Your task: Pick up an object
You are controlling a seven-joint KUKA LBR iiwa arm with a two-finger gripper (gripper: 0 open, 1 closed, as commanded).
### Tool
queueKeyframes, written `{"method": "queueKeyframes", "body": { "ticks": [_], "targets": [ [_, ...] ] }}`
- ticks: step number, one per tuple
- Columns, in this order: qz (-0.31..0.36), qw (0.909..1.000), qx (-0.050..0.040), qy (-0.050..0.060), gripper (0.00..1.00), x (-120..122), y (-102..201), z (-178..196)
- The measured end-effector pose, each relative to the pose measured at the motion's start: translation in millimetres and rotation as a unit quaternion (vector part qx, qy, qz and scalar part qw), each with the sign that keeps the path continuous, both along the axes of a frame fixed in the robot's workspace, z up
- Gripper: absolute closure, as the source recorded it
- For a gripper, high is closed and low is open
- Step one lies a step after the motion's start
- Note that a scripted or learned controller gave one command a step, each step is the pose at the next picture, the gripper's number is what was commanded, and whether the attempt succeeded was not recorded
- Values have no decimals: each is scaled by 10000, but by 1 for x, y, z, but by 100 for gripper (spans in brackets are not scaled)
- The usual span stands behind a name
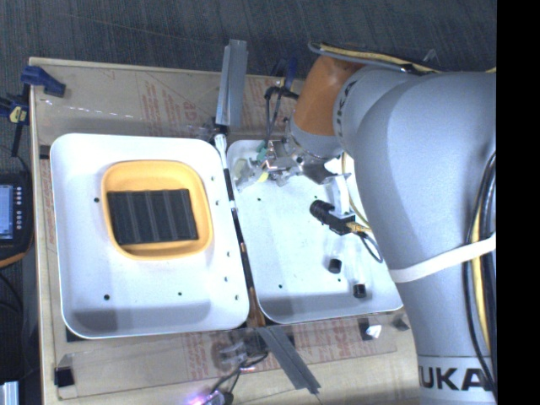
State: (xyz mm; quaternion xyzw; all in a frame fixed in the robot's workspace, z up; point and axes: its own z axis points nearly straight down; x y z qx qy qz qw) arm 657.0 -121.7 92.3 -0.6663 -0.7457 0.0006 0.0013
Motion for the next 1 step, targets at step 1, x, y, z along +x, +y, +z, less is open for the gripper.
{"method": "queueKeyframes", "body": {
  "ticks": [1],
  "targets": [
    [131,9999,-9,-15,0,0,-21,1]
  ]
}}
